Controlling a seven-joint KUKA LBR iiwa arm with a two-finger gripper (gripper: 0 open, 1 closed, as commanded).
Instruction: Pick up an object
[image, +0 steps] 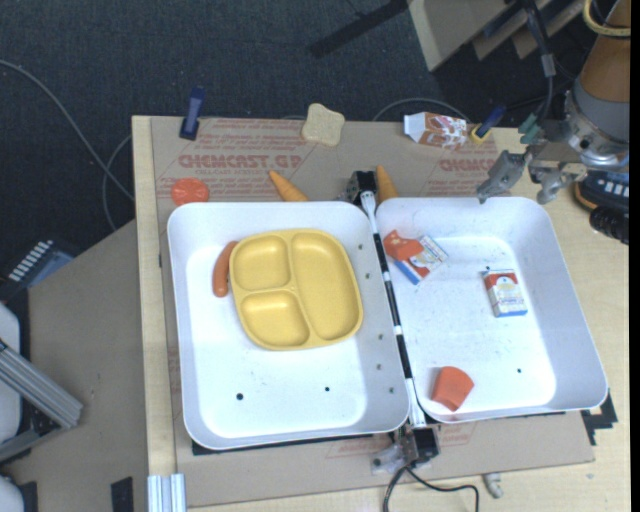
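So there's two bins side by side on the bench (160, 300). The left bin (200, 380) has a divided tray (295, 288) sitting toward its back half, with a hot dog (221, 270) right against the tray's left side. In the right bin (560, 300), a crumpled packet (412, 253) sits by the back-left corner, a small carton (505, 293) is right of center, and a wedge-shaped block (452, 387) is near the front edge. Behind the bins on the bench: a bread slice (323, 123), a carrot (287, 186), a round piece (189, 191).
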